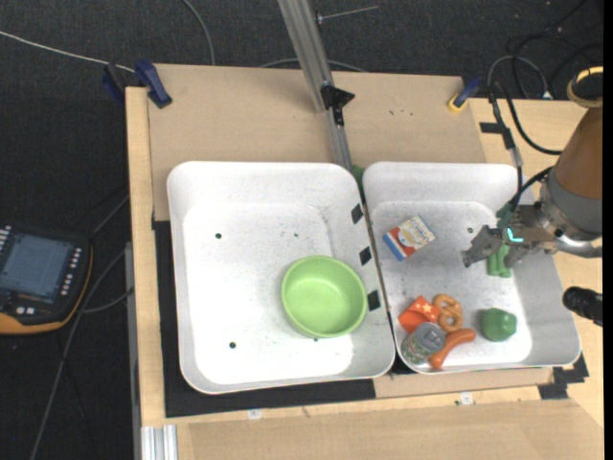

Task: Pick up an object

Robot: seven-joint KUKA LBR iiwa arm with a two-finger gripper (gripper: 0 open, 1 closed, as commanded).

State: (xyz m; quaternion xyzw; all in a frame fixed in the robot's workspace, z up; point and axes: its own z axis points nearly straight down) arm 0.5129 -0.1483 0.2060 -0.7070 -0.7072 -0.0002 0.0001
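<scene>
- Nearest the front rim of the right-hand bin, below the pincer, sits a round green fruit-shaped toy. It is the closest loose thing to the pincer and lies well clear of it.
- To the lower left of the pincer there is a tight cluster: an orange block, a pretzel-shaped piece, an orange carrot-like stick and a grey packet, all touching or overlapping one another in the bin's near corner.
- The pincer itself hangs over the right side of that bin, grey fingers pointing left. A small green piece sits right at its tips, but I cannot tell whether it is pinched between them or just lying under them, nor whether the fingers are spread or pressed together.
- Left of the pincer, a little farther back, a small red, white and blue carton lies alone on the bin floor.
- Far to the left, across the divide, a green bowl sits in the other bin.
- My reading: this is the grasp stage, at or just above an object, and nothing is plainly lifted.
- Next, the fingers need a firm close on that green piece and then a straight rise. Should it stay behind, the lone fruit toy or the carton would be easier than the crowded corner.
</scene>
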